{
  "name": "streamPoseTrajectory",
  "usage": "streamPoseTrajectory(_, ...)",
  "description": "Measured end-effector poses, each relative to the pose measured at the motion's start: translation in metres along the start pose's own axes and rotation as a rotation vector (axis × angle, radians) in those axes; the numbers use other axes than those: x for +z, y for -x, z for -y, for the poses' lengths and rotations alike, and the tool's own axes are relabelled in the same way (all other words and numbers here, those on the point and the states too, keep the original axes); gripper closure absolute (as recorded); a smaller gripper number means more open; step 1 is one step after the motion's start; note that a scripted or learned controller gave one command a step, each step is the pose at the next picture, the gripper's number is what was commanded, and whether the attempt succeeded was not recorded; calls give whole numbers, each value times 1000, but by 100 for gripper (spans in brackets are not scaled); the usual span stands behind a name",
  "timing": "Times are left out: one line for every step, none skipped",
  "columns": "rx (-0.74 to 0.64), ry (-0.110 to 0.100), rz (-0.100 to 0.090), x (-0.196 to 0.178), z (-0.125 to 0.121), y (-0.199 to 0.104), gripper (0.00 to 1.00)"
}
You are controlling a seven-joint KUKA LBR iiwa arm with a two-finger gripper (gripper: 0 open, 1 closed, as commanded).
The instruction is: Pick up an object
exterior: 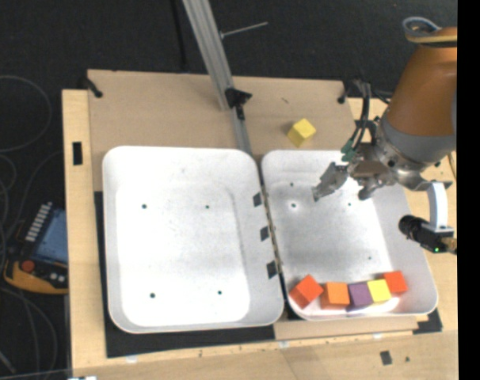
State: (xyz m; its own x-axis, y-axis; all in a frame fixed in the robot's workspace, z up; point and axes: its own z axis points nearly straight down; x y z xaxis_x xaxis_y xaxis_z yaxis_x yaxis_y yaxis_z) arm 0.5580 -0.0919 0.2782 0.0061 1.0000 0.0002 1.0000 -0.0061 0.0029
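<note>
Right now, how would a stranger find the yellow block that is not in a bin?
Start at the right bin, then look just beyond its far edge on the bare bench. The yellow block lies there alone; the other yellow block sits in the row of blocks along that bin's near wall.

Tan bench (169,109) bearing two white bins (184,236), a yellow cube (301,131) behind them.

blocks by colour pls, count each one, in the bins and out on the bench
red: 2
orange: 1
purple: 1
yellow: 2, one in the right bin, one on the bench beyond it
total: 6
</note>
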Motion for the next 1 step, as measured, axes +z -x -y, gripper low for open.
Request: streamPoseTrajectory(-5,-14,-2,86,74,-42,0)
